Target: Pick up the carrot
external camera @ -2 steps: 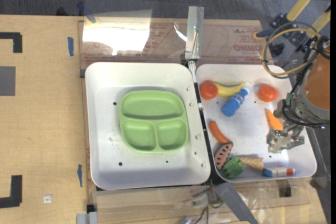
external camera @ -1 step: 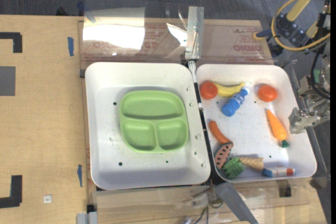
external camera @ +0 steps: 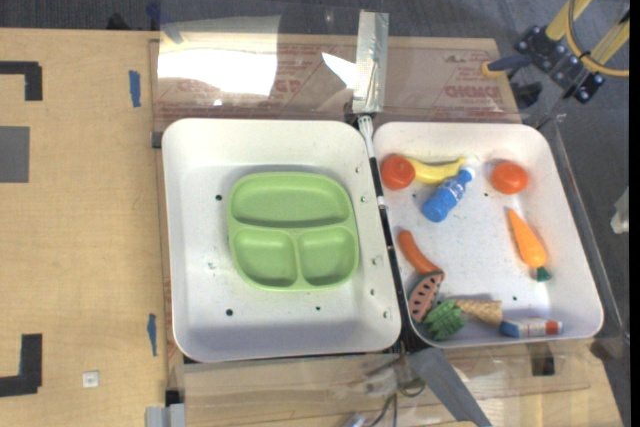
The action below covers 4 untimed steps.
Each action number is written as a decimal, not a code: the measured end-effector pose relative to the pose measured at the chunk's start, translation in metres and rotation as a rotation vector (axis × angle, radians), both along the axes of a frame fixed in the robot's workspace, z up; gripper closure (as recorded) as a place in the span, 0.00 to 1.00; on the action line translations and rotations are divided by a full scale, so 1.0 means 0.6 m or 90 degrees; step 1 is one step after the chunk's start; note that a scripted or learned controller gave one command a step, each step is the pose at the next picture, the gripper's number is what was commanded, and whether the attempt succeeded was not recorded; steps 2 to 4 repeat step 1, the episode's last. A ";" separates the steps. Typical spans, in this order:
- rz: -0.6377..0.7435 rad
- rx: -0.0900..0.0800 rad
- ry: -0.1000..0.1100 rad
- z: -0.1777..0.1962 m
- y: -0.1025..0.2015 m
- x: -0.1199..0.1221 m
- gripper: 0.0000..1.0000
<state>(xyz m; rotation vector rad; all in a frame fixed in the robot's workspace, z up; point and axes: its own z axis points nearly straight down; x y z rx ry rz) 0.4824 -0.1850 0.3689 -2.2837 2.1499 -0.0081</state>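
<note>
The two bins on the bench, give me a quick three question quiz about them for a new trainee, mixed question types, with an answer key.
1. True or false: the green tray sits in the left bin.
2. The carrot lies nearest which wall of the right bin? A) left B) right C) far
3. Fill in: the blue bottle lies just below the yellow ___.

Key: 1 true; 2 B; 3 banana.

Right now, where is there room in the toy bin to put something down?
Bare floor lies mid-bin between the blue bottle, the carrot and the ice cream cone. The bin's left side, by the sausage and watermelon slice, is crowded.
</note>
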 end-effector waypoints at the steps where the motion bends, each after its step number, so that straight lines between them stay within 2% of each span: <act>1: 0.100 0.006 0.010 -0.365 -0.009 -0.008 1.00; 4: 0.100 0.006 0.010 -0.365 -0.009 -0.008 1.00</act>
